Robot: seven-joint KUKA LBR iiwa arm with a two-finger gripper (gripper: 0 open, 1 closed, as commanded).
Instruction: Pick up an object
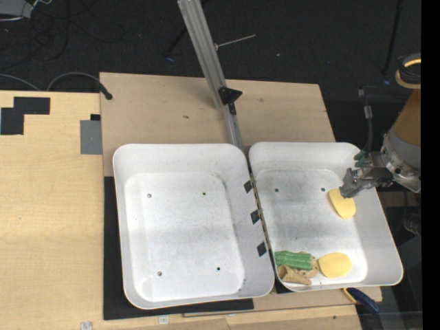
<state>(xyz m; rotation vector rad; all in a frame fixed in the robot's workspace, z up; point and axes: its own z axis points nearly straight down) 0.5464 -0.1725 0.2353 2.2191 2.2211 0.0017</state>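
Yellow piece (342, 205) lies in the right bin (302, 184), just under the gripper (350, 186); jaw state cannot be told. Centre over it before closing.

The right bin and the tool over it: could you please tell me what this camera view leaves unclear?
- Tool: too small and dark to tell if it touches the yellow piece just below it.
- Arm: cut off by the view's right edge.
- Tan item: partly covered by the green object; shape unclear.
- Blue thing: mostly hidden beneath the right bin rim.
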